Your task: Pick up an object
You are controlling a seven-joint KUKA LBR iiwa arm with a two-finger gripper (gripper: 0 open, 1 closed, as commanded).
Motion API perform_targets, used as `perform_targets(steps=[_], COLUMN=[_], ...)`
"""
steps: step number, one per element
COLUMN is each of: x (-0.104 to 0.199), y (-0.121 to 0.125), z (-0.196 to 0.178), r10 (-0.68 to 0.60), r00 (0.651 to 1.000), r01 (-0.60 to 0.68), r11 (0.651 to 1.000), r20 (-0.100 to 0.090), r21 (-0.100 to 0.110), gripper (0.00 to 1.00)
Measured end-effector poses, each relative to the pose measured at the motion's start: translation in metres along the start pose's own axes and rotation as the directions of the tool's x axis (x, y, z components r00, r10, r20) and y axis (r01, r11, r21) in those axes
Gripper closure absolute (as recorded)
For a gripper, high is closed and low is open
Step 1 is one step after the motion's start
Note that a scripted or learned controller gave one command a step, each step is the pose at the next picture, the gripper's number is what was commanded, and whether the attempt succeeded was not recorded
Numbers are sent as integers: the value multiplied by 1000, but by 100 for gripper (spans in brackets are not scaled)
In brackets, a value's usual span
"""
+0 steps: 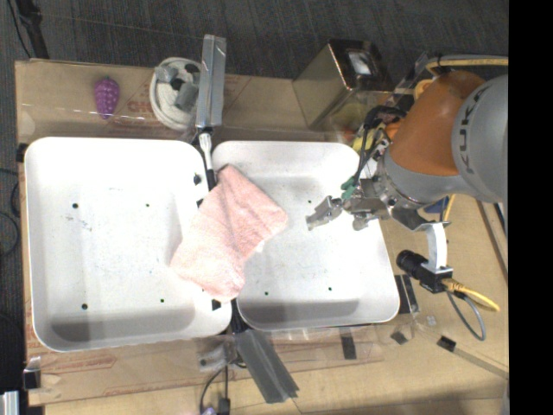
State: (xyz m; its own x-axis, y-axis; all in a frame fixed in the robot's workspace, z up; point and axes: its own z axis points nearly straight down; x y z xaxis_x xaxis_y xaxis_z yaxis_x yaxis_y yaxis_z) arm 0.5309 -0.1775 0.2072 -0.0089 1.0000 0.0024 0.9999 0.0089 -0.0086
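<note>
**Cloth draped across two bins, pincer off to one side**

Grey bracket (266,366) lies at the table's front edge. Pink cloth (229,230) straddles the divider between left bin (52,232) and right bin (346,305). Pincer (318,215) hovers near it, seemingly empty; its spread I cannot tell. Limp fabric could slip or snag on the rim.

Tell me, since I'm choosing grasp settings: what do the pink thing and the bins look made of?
The pink cloth looks like soft terry fabric: a matte, fuzzy surface, folded and draped limply over the divide between the bins. The left bin and right bin look like smooth, rigid white plastic with a slight sheen, though painted metal can't be excluded.
</note>
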Motion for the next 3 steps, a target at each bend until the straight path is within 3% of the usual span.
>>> perform_targets(steps=[1, 2, 3], x=[61, 60, 63], y=[52, 69, 128], z=[35, 118, 117], r10=[-95, -221, -336], r00=[995, 975, 942], r01=[95, 221, 336], r11=[995, 975, 942], r20=[2, 2, 3], r21=[-2, -3, -4], gripper=[0, 0, 0])
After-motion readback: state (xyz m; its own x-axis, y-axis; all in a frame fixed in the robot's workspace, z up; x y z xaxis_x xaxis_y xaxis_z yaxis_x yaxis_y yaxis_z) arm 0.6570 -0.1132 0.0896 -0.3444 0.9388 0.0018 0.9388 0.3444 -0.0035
